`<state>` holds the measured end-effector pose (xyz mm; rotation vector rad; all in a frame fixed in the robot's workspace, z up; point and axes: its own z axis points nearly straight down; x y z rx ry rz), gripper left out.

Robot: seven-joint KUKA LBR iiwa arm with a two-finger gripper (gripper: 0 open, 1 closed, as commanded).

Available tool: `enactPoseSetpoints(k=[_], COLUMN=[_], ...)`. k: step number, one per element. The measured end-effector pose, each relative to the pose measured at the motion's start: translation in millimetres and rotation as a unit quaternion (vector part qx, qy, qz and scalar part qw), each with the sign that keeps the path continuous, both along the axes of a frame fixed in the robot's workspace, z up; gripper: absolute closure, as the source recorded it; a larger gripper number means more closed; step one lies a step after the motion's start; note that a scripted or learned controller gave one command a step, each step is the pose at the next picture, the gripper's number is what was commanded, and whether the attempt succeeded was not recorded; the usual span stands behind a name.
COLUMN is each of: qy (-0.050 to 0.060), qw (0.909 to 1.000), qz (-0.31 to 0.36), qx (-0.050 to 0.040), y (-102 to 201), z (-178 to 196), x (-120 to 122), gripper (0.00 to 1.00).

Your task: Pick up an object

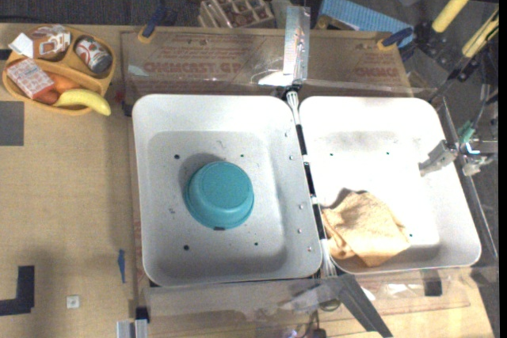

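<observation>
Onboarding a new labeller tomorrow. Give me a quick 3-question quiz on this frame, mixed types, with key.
1. True or false: the teal bowl sits upside down in the left bin.
2. Multiple choice: where does the tan cloth lie?
A. middle of the left bin
B. near corner of the right bin, close to the divider between bins
C. on the bench beside the banana
3. Fill in: the yellow tray of food items stands at the bench's far ______ corner in the camera view.

Key: 1 true; 2 B; 3 left.
</observation>
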<state>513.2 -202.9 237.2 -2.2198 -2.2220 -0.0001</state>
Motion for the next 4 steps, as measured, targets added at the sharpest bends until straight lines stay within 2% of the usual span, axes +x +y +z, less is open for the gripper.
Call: enactPoseSetpoints(k=[1, 2, 3, 4], qy=[0.000, -0.007, -0.008, -0.010], qw=[1.0000, 1.0000, 0.9998, 0.9999], qz=[0.001, 0.006, 0.015, 0.012], qx=[-0.0001, -0.0013, -0.0022, -0.0003], y=[33, 50, 94, 92], z=[-73, -147, -146, -136], x=[2, -24, -29, -28], gripper=[0.00, 0.00, 0.00, 1.00])
